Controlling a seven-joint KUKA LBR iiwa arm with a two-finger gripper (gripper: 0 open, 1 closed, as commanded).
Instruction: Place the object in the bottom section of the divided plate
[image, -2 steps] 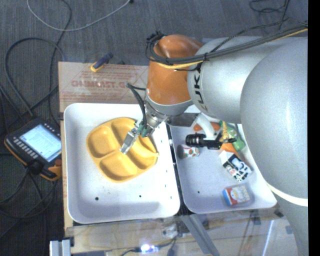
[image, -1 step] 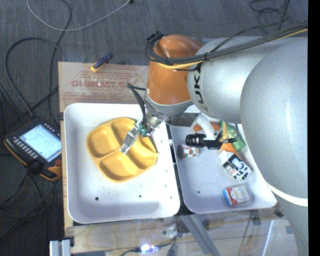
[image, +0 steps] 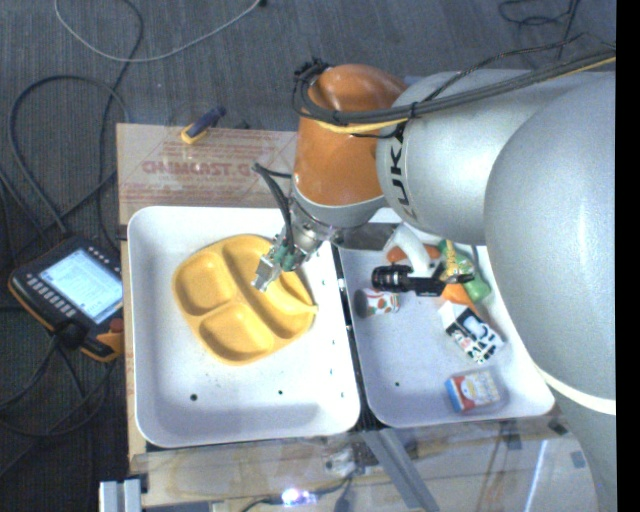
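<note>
The gripper (image: 270, 270) hangs low over the plate (image: 215, 290), which lies in the left bin (image: 240, 405) a little toward 11 o'clock of the bin's middle. The tip sits above the plate's 2 o'clock part, near the ridge that splits the sections. A green bit (image: 286, 258) shows right at the tip. It may be the object, but it is too small to name, and I cannot tell how the grip stands or whether anything is truly pinched. The bottom section (image: 245, 335), at the plate's 6 o'clock, looks bare. I judge the step to be the carry-and-place, with the arm over the plate but over the wrong compartment. The next move calls for a short slide toward 7 o'clock until the tip is over the bottom section. After that comes a small descent and a release, low enough that the thing does not bounce across the ridge (the dividers look shallow). The right bin (image: 410, 390) holds other items, among them a small can (image: 378, 302) at its 10 o'clock and a box (image: 472, 390) at 5 o'clock. Both are well apart from the plate.
</note>
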